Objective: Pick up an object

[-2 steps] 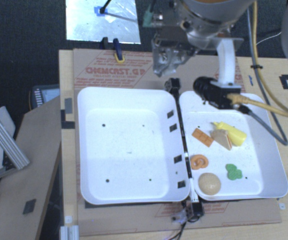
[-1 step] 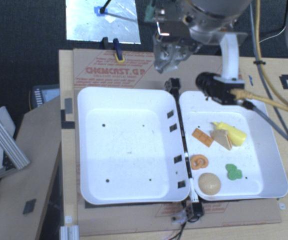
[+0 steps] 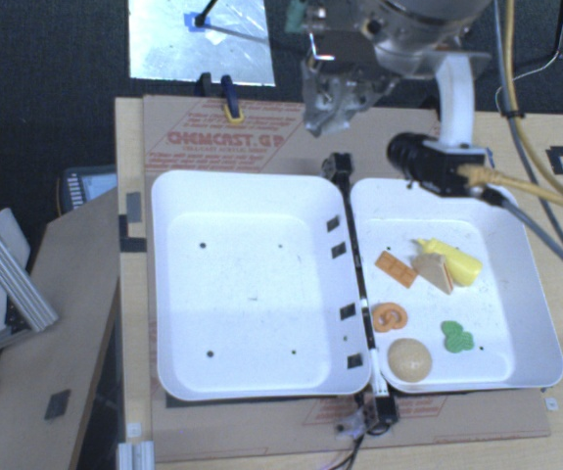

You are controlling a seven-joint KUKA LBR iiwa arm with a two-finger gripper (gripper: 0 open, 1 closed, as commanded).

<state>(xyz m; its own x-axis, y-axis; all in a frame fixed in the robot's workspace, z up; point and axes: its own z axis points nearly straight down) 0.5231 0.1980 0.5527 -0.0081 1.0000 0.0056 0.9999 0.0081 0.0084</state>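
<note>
My jaws (image 3: 332,116) hang above the table (image 3: 95,262) at twelve o'clock; their state I cannot tell. Two white bins: left bin (image 3: 168,262), right bin (image 3: 526,292). Right bin: five objects — orange waffle (image 3: 396,268), yellow-tan piece (image 3: 445,263), orange ring (image 3: 390,316), green piece (image 3: 456,337), beige ball (image 3: 409,359).

A pale wooden tabletop (image 3: 85,262) filled the lower part of the view, topped by a brown cardboard sheet (image 3: 222,137) printed with red lettering. Beyond it, toward 12 o'clock, lay a dark speckled floor (image 3: 46,57). A shiny metal plate (image 3: 201,27) rested on that floor at about 11 o'clock, catching bright light. At 9 o'clock an aluminium rail (image 3: 7,272) slanted across the edge, near a small dark device (image 3: 87,190).
</note>
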